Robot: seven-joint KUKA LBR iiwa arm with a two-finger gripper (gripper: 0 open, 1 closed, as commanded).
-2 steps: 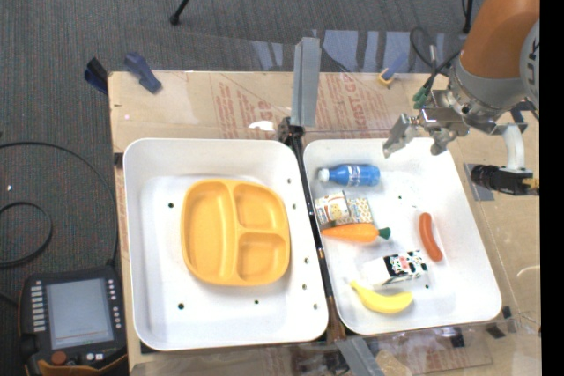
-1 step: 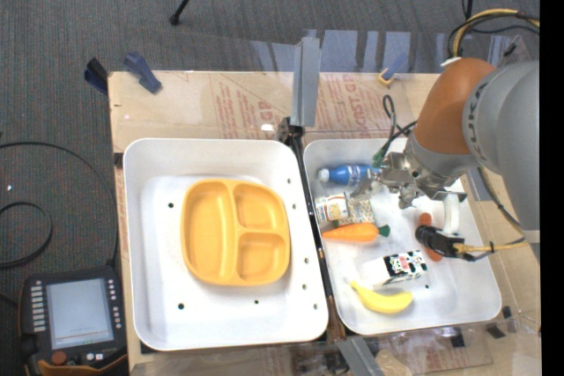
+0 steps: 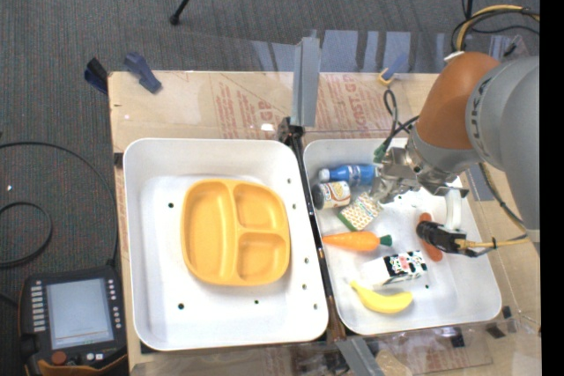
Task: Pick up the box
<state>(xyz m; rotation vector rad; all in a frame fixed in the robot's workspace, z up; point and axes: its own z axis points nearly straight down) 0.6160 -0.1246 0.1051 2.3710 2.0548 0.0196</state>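
Fingers: couldn't tell if open or closed, tips blurred against the clutter.
Gripper (image 3: pixel 381 189): sat low in the right bin (image 3: pixel 476 286), in its far-left part, tip pointing down and to the view's left.
Arm (image 3: pixel 520 128): came in from the right edge, grey link sloping down to the orange band (image 3: pixel 454 97), wrist bent over the bin's far half.
Box (image 3: pixel 359 211): small, green-and-white pattern, lay tilted on the bin floor just below and left of the gripper tip. Its upper corner looked touching or nearly touching the tip; couldn't confirm a grip.
Bottle (image 3: pixel 348 173): blue, on its side, just left of the gripper, near the far wall.
Can (image 3: pixel 328 194): beside the box, against the bin's left wall.
Carrot (image 3: pixel 355 241): lay across the bin, just nearer than the box.
Carton (image 3: pixel 404 267): cow print, nearer than the carrot, right of it.
Banana (image 3: pixel 382 298): near the front wall, just below the carton.
Left bin (image 3: pixel 141 163): held a yellow tray (image 3: pixel 236 232) with three compartments, well apart from the arm.
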